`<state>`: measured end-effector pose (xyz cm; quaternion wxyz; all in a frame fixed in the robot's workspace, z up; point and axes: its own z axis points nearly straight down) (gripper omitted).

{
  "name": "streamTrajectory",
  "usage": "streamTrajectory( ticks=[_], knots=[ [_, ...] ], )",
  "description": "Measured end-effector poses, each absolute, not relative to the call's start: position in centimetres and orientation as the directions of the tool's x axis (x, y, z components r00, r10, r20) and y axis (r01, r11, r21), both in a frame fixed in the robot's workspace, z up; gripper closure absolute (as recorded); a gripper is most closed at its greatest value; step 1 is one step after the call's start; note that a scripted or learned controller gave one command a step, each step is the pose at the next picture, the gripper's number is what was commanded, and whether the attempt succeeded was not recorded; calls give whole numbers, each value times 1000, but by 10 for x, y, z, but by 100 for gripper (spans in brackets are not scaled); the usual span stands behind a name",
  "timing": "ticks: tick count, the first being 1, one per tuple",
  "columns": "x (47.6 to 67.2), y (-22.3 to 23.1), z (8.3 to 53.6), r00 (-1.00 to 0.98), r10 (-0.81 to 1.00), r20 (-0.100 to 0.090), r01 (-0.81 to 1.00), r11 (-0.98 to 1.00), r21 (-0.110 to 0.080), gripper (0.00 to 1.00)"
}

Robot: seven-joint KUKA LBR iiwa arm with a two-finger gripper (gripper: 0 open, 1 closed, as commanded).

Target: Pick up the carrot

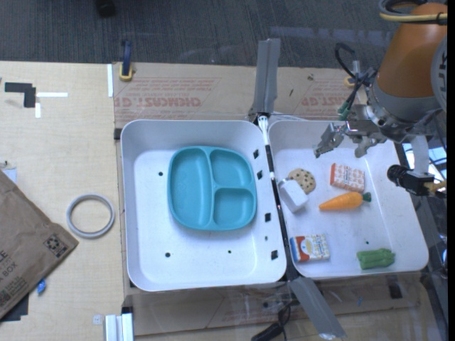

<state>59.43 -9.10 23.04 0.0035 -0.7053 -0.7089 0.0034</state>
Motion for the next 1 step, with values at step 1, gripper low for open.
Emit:
streamTrajectory(
  ticks=[1],
  knots=[
    [538,-124,110,169,986,1,986,-169,-10,0]
  ],
)
